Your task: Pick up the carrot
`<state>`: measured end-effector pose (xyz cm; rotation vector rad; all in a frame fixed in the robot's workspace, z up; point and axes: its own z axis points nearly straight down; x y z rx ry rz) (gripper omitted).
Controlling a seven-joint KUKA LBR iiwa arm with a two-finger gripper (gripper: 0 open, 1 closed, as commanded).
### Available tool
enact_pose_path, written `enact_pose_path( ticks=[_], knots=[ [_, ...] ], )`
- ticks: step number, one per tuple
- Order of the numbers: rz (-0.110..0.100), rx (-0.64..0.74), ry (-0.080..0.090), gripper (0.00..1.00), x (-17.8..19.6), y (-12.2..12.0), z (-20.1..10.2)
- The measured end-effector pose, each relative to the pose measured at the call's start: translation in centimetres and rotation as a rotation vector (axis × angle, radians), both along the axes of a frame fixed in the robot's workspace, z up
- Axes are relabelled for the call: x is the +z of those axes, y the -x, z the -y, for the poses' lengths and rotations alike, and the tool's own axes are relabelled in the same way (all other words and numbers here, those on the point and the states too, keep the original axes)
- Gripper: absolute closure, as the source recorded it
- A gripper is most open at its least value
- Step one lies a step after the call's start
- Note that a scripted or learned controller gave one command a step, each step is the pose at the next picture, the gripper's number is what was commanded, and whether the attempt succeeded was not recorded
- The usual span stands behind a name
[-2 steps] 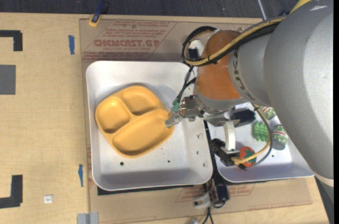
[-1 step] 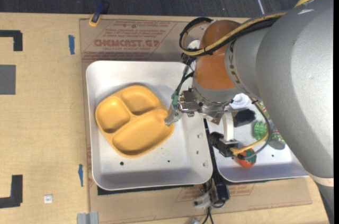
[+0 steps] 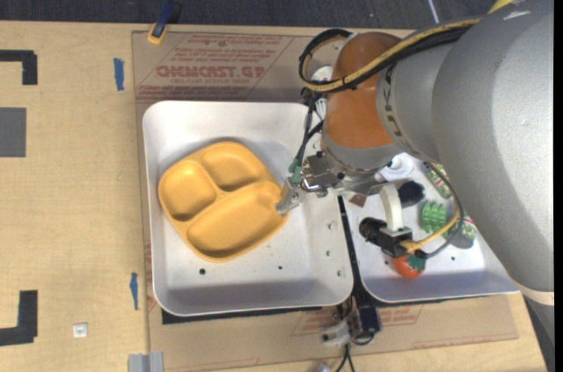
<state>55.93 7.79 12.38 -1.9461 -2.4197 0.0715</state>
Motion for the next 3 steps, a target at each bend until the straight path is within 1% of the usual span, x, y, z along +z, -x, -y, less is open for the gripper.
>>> enact_pose_path(
  ticks=[1, 2, 3],
  knots=[
    [-0.042, -0.107, 0.02, 0.0, 0.1, -1.6, -0.7],
    [0.017, -0.001, 0.005, 0.0, 0.0, 0.2, -0.2],
    [-0.009, -0.054, 0.008, 0.0, 0.0, -0.8, -0.3]
  ],
)
